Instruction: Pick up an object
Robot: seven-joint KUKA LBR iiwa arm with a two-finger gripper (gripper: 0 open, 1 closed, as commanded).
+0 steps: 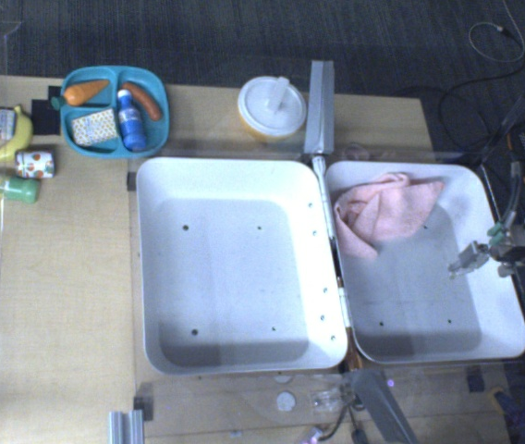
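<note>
A crumpled pink cloth (384, 213) lies in the back left part of the right bin (498, 340), against the wall shared with the left bin. My gripper (484, 265) hangs over the right bin's right side, near its rim. It is well to the right of the cloth and apart from it. It looks open, and I see nothing between its fingers.
The left bin (152, 276) stands beside the right one. Behind the bins stand a white lidded tub (272, 106) and a blue divided tray (156, 118) of toy food. A banana (18, 135), a small can (34, 164) and a green bottle (4, 187) lie at far left.
</note>
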